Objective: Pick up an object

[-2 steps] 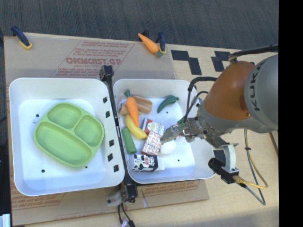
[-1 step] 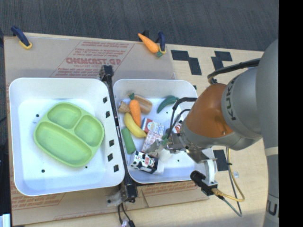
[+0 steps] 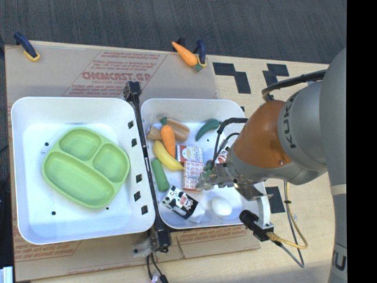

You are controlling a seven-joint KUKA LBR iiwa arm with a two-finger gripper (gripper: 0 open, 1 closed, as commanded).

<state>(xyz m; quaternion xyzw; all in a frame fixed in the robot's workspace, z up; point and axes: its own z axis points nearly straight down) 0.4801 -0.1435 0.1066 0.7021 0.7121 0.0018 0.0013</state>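
The gripper [image 3: 208,180] of the grey-and-orange arm [image 3: 277,143] hangs low inside the right bin [image 3: 234,106]. The bulk of the wrist hides it from the camera, so it cannot be told whether it is open or closed, or whether it has anything in its grasp.

The closest thing to it is a red-and-white packet [image 3: 191,165], lying flat just beside it on the side away from the arm. This looks like the likeliest target of the pick. A white ball [image 3: 222,207] sits just beside the gripper towards the bin's near edge. A black-and-white patterned piece [image 3: 179,200] lies a little beyond that, diagonally off from the gripper.

Past the packet, a toy banana [image 3: 166,157], a carrot [image 3: 168,139] and a green cucumber [image 3: 159,174] crowd together near the dividing wall. That clutter suggests why the arm works from the open side of the pile. A dark green pepper [image 3: 207,127] lies on the far side of the gripper, near the bin's back wall.

Well apart from the gripper, across the divider, a green sectioned plate [image 3: 86,167] rests alone in the left bin [image 3: 23,108], probably out of this attempt. No object appears lifted, so the pick is judged not yet done.
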